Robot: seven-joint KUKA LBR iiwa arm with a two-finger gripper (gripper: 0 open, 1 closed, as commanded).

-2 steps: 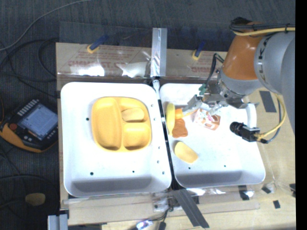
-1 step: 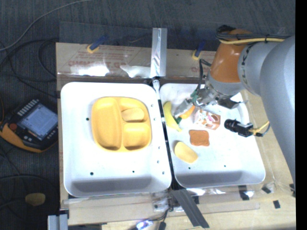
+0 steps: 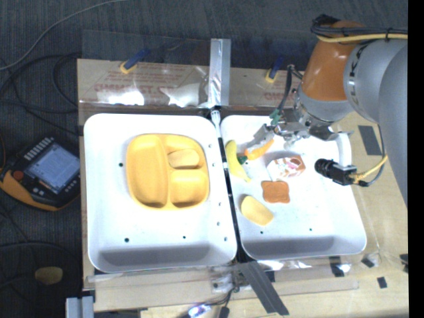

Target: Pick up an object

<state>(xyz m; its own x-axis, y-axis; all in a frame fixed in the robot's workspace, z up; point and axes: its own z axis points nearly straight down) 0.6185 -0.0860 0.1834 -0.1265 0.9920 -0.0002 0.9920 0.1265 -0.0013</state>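
In the right bin (image 3: 331,240), near its far left corner, the tool (image 3: 268,136) hangs low over a small orange carrot-like piece (image 3: 258,150) with a green tip. From this slanted view I cannot tell whether the tool is apart or together, and nothing can be seen held in it. The grey arm (image 3: 381,71) with its orange band (image 3: 329,71) reaches in from the right, above the far edge of that bin.

Several small things lie in the right bin. A yellow banana (image 3: 233,161) rests along the left wall, just beside the carrot-like piece. A round white and pink item (image 3: 287,166) lies just right of the carrot-like piece, below the tool. Nearer the camera sits a brown toast-shaped piece (image 3: 275,191), and just beside it, to the left and closer still, a pale yellow lump (image 3: 256,211). A black cylindrical part (image 3: 332,170) on the arm's wrist projects over the right half of the bin.

The left bin (image 3: 106,244) holds a yellow divided tray (image 3: 151,177), with a tan bun-like piece (image 3: 184,158) lying in its far right compartment.

Off the tabletop to the left, a control pendant (image 3: 41,173) with a screen lies on the dark floor.
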